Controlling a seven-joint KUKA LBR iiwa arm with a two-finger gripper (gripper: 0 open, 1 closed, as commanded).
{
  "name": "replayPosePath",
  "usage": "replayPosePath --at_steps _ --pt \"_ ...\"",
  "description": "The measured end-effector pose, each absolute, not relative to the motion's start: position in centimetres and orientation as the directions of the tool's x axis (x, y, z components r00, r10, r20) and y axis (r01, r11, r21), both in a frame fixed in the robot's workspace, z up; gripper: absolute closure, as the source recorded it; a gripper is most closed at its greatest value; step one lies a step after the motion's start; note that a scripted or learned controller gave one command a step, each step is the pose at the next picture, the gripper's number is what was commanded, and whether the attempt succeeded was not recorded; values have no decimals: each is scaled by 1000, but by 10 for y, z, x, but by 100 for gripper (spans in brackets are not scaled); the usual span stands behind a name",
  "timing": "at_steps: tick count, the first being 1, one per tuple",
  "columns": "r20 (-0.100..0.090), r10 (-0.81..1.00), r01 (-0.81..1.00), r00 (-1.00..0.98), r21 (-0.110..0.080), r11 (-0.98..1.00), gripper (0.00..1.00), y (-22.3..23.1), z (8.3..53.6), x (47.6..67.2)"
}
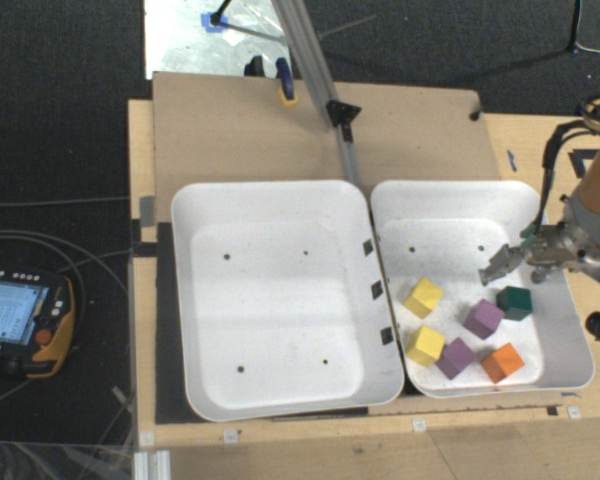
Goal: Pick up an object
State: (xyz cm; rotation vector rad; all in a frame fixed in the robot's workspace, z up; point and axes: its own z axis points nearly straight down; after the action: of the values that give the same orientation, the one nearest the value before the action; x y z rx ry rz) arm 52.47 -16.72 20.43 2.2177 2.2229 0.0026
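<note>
White plastic makes up the two shallow bins sitting side by side on the brown bench [420, 118]. All the small blocks lie in the right bin [450, 208], down toward its near edge. One yellow block [424, 297] sits close to the wall shared with the left bin [270, 208], and a second yellow block [426, 345] lies just below it, nearer the front edge. A purple block [455, 357] sits right beside that second yellow one. Another purple block [484, 318] rests a little higher, in the middle of the group. An orange block [501, 362] lies near the front right corner. A dark green block [515, 302] sits just beside the higher purple block, closer to the right wall. The gripper [502, 266] reaches in over the right edge of the right bin, just above the green block. It is hard to see how its grey tips are set, so I cannot tell how wide it is, and no block shows between them. On the dark floor, left of the bench, lies a handheld controller [20, 313] with a lit blue screen. A grey pole [305, 43] slants over the far side of the bench.
</note>
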Motion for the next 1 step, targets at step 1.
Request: replayPosePath --at_steps 1 --pt "4 1000 1000 -12 -1 12 0 -62 190 498"
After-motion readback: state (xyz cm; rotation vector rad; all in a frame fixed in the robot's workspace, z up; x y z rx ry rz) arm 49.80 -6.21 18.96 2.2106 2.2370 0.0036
